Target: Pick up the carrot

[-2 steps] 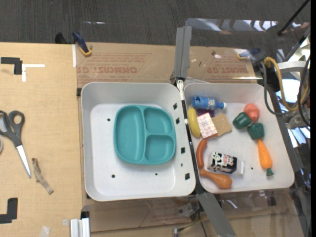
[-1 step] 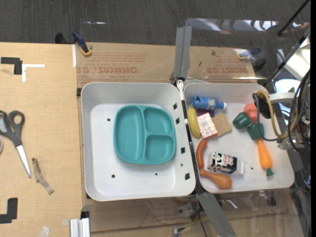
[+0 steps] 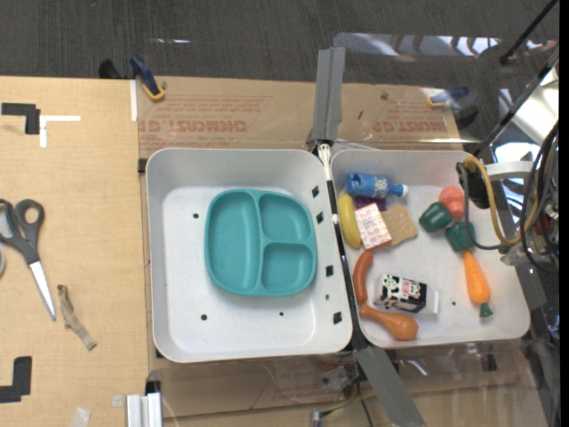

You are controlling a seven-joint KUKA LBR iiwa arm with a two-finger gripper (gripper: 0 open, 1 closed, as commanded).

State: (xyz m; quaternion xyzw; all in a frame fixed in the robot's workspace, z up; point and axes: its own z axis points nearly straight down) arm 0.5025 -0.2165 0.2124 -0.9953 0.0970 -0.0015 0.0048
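Orange plastic carrot (image 3: 477, 279) with green tip lay in right white bin (image 3: 498, 329) at four o'clock, below green pepper (image 3: 435, 216). Tool state: could not tell.

Camera view: single fixed camera, mounted above the bench (image 3: 71, 238), looking down at a slant. Far side of the scene lies at the top of the frame, near side at the bottom. Distance: moderate; both bins fit whole within the frame. Left bin (image 3: 169, 327) sits at centre, right bin (image 3: 507, 318) at centre right. Dark floor (image 3: 222, 16) fills the top strip. Bare bench surface takes the left third, with scissors (image 3: 31, 247) at the left edge. Cardboard (image 3: 231, 114) shows behind the bins, upper centre.
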